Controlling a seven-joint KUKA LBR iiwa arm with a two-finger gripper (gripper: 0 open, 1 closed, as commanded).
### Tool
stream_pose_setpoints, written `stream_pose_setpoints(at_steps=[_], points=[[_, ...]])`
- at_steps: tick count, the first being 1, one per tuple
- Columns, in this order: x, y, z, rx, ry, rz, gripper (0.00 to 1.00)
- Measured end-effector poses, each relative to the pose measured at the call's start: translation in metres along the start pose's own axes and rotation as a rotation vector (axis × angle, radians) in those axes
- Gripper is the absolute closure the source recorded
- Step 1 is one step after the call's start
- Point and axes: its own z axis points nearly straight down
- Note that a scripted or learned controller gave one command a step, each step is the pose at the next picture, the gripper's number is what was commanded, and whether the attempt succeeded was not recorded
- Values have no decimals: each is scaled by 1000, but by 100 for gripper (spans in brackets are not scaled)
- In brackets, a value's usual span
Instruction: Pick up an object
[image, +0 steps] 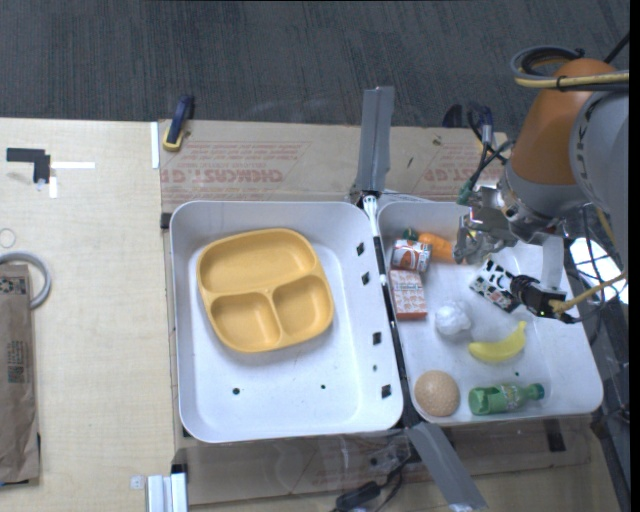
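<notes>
The right bin (575, 375) holds several objects: a red and white carton (409, 255), an orange carrot-like piece (436, 243), a red packet (407, 295), a white ball (452, 319), a yellow banana (499, 346), a tan round object (437, 393), a green bottle (507, 397) and a black-and-white patterned item (494, 281). My gripper (472, 240) hangs low over the bin's far part, just right of the orange piece and above the patterned item. Nothing can be seen held in it.
The left bin (200, 400) carries a yellow three-compartment plate (265, 288). A grey divider (376, 140) rises between the bins at the back. Cables trail from the arm (560, 130) over the right bin's right side. A blue-and-yellow tool (179, 122) lies on the cardboard behind.
</notes>
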Motion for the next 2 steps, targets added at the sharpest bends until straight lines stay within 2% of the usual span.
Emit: stream_pose_setpoints(at_steps=[1, 2], points=[[-37, 53, 6, -2, 0, -256, 100], [-36, 69, 12, -5, -1, -539, 100]])
